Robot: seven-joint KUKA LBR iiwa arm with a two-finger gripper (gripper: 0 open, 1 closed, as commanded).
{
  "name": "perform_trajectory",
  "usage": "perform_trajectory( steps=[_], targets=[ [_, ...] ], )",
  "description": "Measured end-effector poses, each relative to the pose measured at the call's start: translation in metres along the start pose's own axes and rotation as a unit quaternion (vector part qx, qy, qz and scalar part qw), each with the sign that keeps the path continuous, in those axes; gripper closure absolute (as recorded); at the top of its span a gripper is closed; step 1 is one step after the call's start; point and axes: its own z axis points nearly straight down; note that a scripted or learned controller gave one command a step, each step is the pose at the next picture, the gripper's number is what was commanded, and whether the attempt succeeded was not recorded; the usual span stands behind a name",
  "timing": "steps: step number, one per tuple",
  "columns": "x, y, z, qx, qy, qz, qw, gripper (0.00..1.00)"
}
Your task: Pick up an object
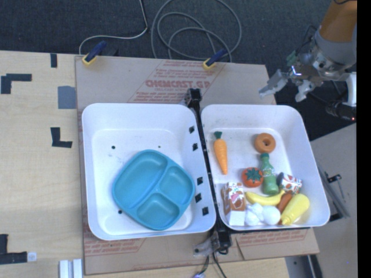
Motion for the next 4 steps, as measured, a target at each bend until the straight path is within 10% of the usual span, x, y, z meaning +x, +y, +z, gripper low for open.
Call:
perform_trajectory(
  steps=[1, 2, 4],
  targets=[
    [-0.021, -0.072, 0.064, 0.005, 0.001, 0.003, 1.0000, 0.00],
    [0.005, -0.060, 0.177, 0.000, 0.000, 0.001, 1.0000, 0.00],
    [0.027, -0.158, 0.188, -0.004, -0.002, 0.001, 1.0000, 0.00]
  ],
)
